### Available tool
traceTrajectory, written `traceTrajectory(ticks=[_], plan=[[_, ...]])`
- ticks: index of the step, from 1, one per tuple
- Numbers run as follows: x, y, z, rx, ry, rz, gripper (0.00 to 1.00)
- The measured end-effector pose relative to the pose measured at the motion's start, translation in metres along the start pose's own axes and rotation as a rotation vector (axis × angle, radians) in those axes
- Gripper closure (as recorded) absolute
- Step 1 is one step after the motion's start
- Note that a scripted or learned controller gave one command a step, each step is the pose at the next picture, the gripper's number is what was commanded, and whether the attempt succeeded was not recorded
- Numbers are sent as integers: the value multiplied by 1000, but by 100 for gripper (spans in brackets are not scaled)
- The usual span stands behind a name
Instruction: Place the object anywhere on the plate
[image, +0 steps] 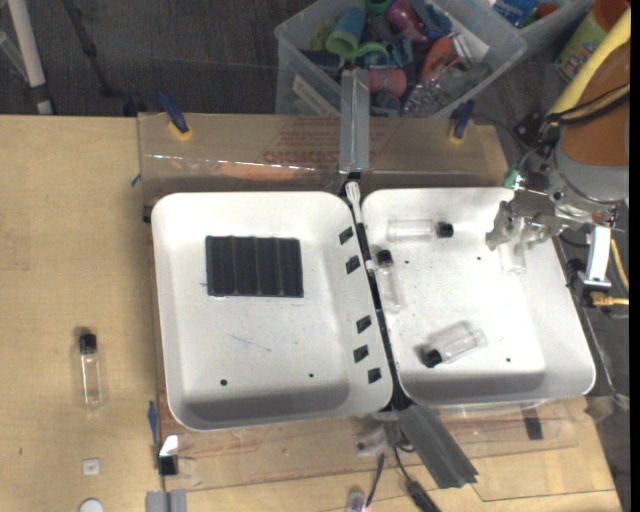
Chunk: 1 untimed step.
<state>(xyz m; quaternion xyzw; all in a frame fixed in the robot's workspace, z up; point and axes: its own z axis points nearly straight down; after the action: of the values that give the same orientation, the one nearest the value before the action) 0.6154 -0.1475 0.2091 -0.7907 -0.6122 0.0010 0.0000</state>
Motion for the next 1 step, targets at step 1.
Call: traceTrajectory(ticks=[1], plan=[[70,-48,-173,-2,1,26,100]])
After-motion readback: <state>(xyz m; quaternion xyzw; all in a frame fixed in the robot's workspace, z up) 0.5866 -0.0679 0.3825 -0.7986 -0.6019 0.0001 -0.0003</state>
